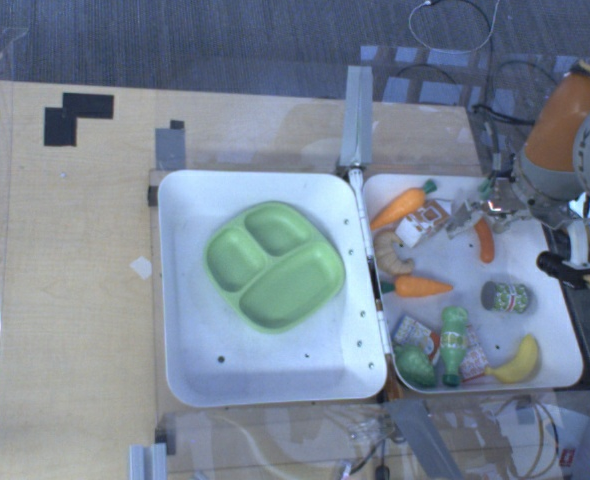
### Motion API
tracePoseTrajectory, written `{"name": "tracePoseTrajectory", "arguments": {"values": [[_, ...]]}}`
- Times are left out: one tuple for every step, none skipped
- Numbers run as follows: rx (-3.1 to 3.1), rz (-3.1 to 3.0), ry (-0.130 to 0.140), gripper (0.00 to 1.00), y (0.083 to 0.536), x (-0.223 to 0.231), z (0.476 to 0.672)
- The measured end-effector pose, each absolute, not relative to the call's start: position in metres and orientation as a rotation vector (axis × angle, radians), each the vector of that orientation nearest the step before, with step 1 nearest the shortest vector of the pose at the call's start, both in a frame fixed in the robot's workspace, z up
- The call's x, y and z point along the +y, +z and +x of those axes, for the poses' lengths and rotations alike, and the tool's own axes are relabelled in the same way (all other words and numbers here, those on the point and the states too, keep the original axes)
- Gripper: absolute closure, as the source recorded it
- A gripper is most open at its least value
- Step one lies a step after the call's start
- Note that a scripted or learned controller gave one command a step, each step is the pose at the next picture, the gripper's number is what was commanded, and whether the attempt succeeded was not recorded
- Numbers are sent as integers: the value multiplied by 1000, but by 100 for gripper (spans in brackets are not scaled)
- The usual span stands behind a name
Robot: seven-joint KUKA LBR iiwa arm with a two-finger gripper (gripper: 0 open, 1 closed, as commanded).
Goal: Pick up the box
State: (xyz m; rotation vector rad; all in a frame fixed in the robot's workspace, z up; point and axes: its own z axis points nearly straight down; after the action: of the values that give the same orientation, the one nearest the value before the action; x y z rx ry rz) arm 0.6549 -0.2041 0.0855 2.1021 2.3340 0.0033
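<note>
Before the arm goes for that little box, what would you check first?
1. Box in view in the right bin: ok, lying near the top left.
2. Top of the box uncovered: ok.
3. Room around it: not ok, a carrot lies close against its upper left.
4. Gripper near the box: ok, just right of it.
5. Fingers open wide enough: cannot tell.
6. Box between the fingers: not ok, not yet.

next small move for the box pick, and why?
Probably shift the gripper a little toward the left bin, over the box, then lower. It sits beside the box, nearer the small orange sausage, and an upper carrot lies close against the box.
</note>
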Motion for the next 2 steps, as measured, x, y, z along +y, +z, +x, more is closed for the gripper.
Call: {"name": "tracePoseTrajectory", "arguments": {"values": [[2111,2322,1,0,144,-206,670],[2096,2332,8,0,87,-166,585]]}}
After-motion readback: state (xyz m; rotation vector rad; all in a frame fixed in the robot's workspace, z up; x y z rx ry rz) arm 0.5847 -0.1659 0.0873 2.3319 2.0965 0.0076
